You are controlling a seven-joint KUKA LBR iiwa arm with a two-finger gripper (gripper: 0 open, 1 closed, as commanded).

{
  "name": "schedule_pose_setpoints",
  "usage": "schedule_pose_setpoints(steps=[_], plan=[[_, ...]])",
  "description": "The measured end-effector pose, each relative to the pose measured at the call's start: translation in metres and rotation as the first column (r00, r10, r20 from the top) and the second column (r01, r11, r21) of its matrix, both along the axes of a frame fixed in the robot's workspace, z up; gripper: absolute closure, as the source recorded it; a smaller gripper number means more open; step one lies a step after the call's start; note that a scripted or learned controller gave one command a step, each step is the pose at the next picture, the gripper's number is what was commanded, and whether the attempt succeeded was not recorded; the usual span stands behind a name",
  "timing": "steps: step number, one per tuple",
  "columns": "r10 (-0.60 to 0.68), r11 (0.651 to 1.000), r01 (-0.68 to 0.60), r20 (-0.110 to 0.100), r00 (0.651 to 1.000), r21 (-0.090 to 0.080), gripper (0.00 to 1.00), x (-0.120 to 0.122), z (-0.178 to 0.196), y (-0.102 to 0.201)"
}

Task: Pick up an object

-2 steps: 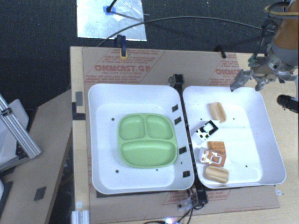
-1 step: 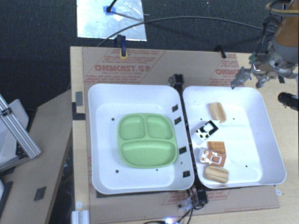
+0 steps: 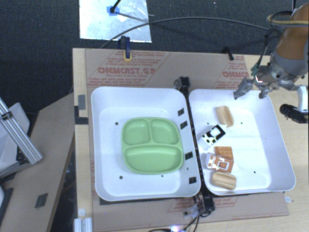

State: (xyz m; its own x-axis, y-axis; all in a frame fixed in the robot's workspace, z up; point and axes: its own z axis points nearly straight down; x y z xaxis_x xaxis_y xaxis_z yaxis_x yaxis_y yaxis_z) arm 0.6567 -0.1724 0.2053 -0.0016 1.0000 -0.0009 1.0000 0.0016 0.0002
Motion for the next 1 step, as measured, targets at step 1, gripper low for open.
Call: schedule_pose_setpoints(steps=[1], plan=[[-0.001,1.0,0.001,-0.001,1.0,0.0,0.0,0.0025,-0.0582,-0.0074]])
